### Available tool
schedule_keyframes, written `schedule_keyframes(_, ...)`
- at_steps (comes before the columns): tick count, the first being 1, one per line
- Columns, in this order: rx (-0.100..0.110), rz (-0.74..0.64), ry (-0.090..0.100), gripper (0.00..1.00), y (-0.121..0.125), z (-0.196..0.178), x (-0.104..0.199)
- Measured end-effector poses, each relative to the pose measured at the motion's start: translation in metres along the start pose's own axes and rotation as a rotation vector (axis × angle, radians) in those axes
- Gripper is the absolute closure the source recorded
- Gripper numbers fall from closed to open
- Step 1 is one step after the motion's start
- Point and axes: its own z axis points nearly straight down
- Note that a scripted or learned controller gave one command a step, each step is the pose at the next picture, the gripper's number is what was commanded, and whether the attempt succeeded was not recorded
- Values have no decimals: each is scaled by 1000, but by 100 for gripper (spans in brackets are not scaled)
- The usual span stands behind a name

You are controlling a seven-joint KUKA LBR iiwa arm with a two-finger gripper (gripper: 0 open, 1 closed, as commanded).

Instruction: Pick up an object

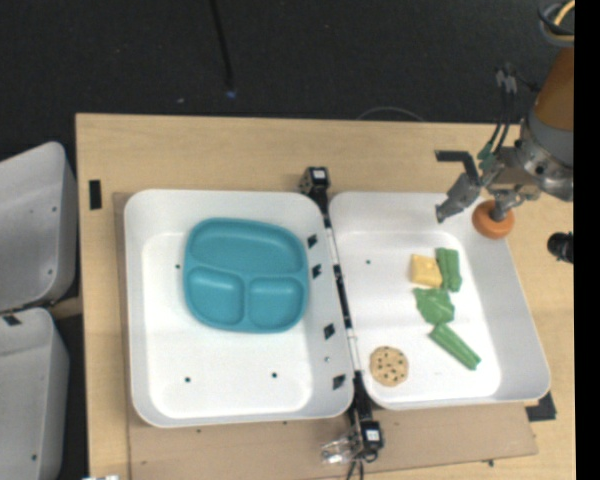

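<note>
While the gripper (477, 203) hangs open and empty at the right bin's (520, 298) far corner beside the orange piece (494, 222), that looks the likeliest target.

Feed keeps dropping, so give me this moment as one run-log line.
gripper: above right bin far right corner, by orange piece | held: nothing seen | right bin: yellow block, green pieces, cookie | left bin: teal plate

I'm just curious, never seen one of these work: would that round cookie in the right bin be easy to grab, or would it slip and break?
The cookie lies flat on the right bin, so a claw may struggle to get under its thin edge. It looks like a stiff, light toy, so probably won't crumble. Being round, it could slide or roll if nudged.
</note>
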Motion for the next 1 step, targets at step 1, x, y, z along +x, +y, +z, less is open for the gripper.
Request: schedule_keyframes(1,4,-2,-1,0,3,54,8)
